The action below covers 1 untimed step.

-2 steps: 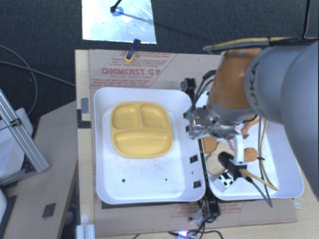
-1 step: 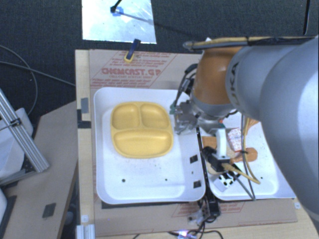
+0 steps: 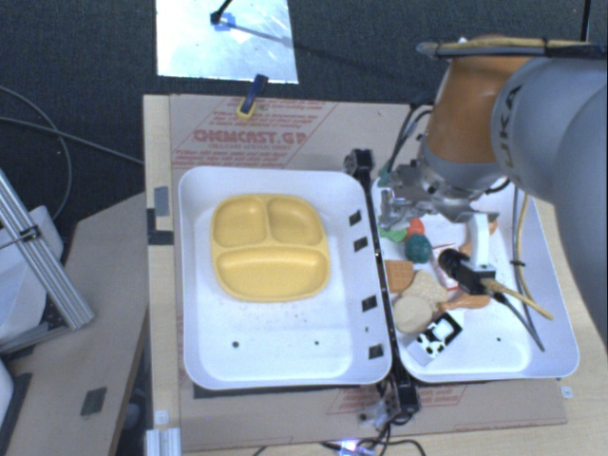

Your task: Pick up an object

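Tool (image 3: 399, 202), finger state impossible to tell, hangs over the right shallow white bin (image 3: 546, 345) above one teal rounded toy (image 3: 419, 248); one yellow divided plate (image 3: 270, 247) lies left.

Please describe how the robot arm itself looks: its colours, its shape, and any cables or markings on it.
The arm is thick and rounded, with a smooth grey shell. An orange band circles it above the wrist. Dark lettering runs along the grey shell beside the band, too blurred to read. Below the band is a silver metal wrist block, and thin dark cables hang around it. The pincer is a small metal part at the tip.
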Each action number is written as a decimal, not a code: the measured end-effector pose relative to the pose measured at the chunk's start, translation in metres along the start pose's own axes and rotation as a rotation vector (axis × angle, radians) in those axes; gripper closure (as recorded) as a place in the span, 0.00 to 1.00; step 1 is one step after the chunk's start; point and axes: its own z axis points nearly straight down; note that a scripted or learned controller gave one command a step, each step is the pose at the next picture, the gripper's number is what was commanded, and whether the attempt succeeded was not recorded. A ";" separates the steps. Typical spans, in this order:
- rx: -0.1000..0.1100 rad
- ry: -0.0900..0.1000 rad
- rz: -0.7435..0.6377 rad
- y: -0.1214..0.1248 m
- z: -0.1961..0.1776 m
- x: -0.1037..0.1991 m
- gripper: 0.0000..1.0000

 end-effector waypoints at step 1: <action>0.008 0.005 -0.014 -0.008 0.036 0.080 1.00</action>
